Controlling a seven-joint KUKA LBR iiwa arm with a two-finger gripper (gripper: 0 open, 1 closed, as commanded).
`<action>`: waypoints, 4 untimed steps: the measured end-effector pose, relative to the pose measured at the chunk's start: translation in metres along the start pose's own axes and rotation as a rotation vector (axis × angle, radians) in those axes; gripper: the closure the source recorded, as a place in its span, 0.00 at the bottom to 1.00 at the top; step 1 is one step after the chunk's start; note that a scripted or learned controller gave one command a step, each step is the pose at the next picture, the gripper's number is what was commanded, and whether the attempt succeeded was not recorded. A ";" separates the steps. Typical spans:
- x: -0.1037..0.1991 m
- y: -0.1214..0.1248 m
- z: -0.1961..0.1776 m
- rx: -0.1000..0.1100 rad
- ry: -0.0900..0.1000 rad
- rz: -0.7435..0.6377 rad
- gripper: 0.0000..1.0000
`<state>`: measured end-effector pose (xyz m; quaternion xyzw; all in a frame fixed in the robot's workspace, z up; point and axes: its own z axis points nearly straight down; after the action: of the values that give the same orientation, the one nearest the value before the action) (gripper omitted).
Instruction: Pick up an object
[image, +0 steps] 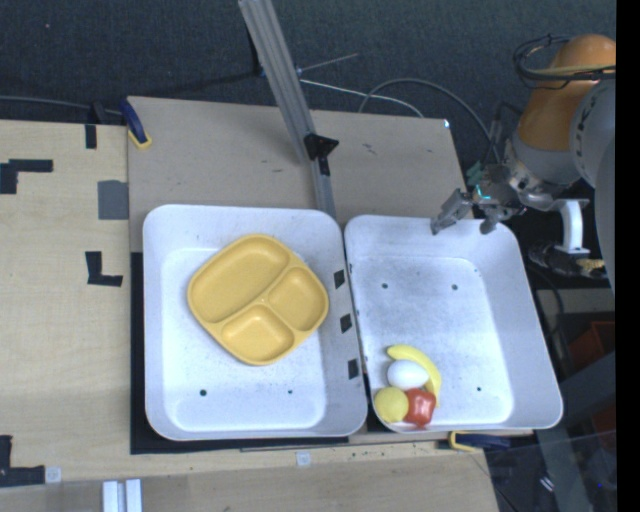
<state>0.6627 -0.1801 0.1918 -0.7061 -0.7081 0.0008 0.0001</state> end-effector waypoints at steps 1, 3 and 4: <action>0.000 0.000 0.000 0.000 -0.001 0.000 0.00; 0.002 -0.004 0.095 0.001 0.000 0.000 0.00; 0.003 -0.004 0.084 0.001 -0.002 -0.002 1.00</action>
<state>0.6590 -0.1773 0.1075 -0.7055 -0.7087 0.0016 -0.0003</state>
